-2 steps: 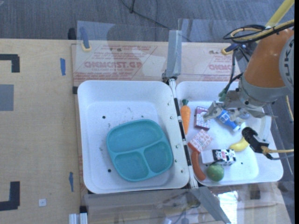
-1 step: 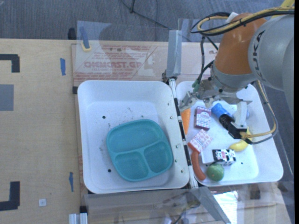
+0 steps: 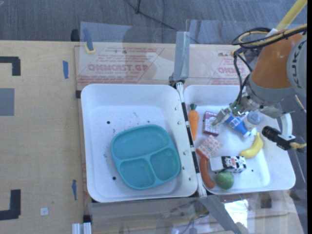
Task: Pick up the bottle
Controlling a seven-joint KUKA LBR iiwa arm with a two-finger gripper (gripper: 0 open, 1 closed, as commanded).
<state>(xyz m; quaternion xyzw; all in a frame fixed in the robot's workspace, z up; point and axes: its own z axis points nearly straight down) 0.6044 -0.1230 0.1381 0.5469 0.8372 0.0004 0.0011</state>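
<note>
The bottle [image 3: 240,125] lies on its side in the right bin [image 3: 280,179], small, with a blue and white label and a pale cap pointing right. My gripper [image 3: 229,115] hangs just over the bottle's left end, below the arm's orange band [image 3: 275,67]. The wrist hides part of the bottle, and I cannot tell whether the gripper touches it.
In the right bin lie a carrot [image 3: 193,123], a small patterned box [image 3: 210,123], a pink card [image 3: 209,146], a banana [image 3: 253,147], a black and white toy [image 3: 233,163], a green fruit [image 3: 224,180] and a sausage [image 3: 205,173]. A teal divided plate [image 3: 145,156] sits in the left bin [image 3: 97,101].
</note>
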